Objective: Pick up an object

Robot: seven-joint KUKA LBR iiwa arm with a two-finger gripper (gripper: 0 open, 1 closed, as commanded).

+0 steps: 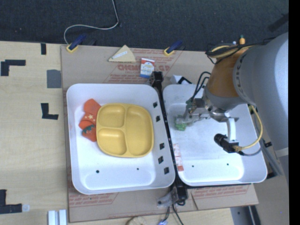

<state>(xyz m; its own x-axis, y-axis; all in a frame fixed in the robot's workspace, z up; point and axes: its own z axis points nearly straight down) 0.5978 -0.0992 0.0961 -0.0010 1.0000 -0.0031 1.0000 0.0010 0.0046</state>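
Note:
A small green object point(181, 124) lies on the floor of the right bin point(211, 168), close to its left wall. My gripper point(189, 115) hangs low over the bin's upper left part, its tip right above and touching or nearly touching the green object. The grey arm with its orange band point(224, 78) reaches in from the right and hides much of the bin's upper half. In the left bin point(117, 177) rests a yellow divided plate point(125, 129), with an orange-red toy point(89, 120) partly tucked under its left edge.
A black divider strip point(164, 125) runs between the two bins. Behind the bins on the cardboard stand a small red and white carton point(147, 68) and a tan wedge point(123, 55). A black connector with a yellow cable point(226, 143) hangs from the arm over the right bin.

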